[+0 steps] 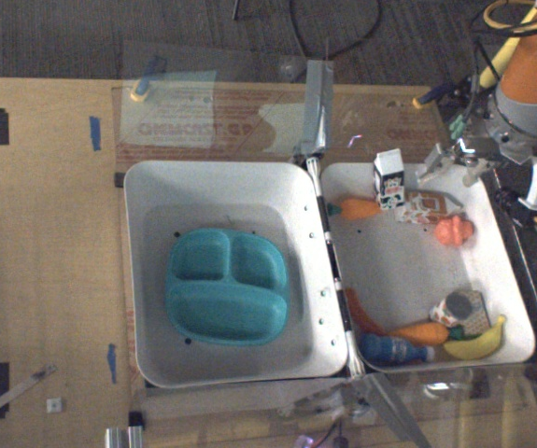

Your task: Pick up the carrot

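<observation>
Carrot (359, 209) lies upper left in the right bin (520, 292), left of the gripper (455, 160), grip state unclear; left bin (142, 278) holds a teal tray (226, 286).

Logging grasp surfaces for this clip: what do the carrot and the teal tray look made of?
Carrot: seemingly toy plastic, smooth matte orange, green stub at its left end. Tray: probably moulded plastic, uniform teal, rounded compartments, faint sheen. Both judged by look alone.
</observation>
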`<state>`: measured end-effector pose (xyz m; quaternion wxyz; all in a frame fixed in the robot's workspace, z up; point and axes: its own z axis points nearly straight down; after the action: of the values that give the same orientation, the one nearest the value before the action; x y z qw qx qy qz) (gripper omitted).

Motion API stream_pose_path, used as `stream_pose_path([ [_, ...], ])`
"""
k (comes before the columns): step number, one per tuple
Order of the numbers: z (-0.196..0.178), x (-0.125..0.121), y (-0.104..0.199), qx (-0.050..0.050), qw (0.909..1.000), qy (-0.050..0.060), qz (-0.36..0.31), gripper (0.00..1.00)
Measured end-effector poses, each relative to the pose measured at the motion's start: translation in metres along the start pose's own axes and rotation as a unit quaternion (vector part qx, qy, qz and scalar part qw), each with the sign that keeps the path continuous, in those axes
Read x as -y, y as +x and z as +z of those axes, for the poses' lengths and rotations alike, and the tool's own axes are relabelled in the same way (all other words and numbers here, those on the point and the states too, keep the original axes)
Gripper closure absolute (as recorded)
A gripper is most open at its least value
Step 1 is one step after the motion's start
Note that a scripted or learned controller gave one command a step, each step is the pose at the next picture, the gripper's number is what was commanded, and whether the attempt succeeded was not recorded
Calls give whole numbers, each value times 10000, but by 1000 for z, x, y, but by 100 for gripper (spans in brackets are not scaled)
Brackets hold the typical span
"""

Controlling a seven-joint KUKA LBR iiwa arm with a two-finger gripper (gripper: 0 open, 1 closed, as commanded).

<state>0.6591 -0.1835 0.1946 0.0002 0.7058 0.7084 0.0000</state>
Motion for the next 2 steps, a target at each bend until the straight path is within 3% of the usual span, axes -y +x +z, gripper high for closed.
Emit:
stream_pose_path([
  [1,76,-1,42,44,9966,-29,-824,0],
  [2,82,24,72,173,9740,-274,-2244,0],
])
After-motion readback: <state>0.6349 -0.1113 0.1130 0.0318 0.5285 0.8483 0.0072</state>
